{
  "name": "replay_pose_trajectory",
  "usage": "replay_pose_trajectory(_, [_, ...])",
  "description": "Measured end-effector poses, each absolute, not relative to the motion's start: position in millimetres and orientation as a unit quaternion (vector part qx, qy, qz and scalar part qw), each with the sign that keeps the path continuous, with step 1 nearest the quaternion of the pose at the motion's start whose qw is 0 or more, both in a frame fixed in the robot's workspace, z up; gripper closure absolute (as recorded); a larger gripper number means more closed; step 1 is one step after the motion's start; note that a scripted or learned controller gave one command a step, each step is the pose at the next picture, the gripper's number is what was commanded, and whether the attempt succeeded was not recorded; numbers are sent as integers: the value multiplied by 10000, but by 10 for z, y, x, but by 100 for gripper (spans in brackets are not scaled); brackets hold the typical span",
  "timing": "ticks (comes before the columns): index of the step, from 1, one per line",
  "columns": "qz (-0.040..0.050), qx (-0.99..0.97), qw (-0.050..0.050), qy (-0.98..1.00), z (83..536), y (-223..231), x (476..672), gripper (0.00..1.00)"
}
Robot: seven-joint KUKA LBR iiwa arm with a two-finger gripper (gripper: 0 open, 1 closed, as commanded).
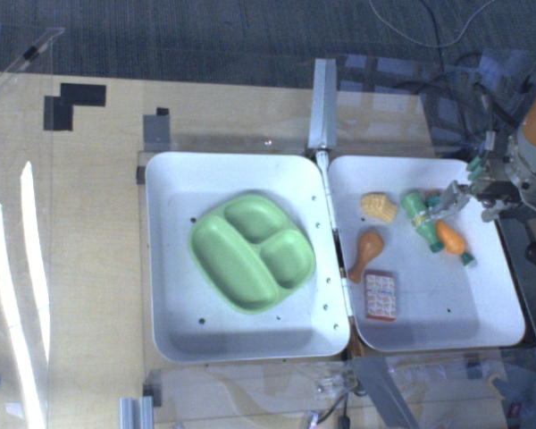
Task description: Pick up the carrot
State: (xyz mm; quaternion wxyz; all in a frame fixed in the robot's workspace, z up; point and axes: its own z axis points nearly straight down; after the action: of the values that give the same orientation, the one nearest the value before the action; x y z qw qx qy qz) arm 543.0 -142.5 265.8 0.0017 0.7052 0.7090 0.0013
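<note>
From the overhead camera I see a pale wooden bench [80, 239] against dark carpet, bearing two white bins. The left bin [174, 186] holds a green divided plate [250, 253]. The right bin [491, 311] holds a corn cob [379, 207], a chicken drumstick [366, 253], a small printed box [380, 295], a green bottle [421, 216] and the carrot [451, 239], lying toward three o'clock. My gripper [454, 197] hovers just at the carrot's twelve o'clock; I cannot tell how it is set. I judge the carrot light, stiff plastic and slick, best pinched across its thick orange middle, clear of the bottle touching its end.
</note>
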Motion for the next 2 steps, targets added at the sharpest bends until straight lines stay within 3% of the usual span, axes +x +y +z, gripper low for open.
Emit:
replay_pose_trajectory(1, [10,7576,13,6527,1270,-1913,5666,0])
replay_pose_trajectory(2, [30,7240,40,6897,889,-1980,5718,0])
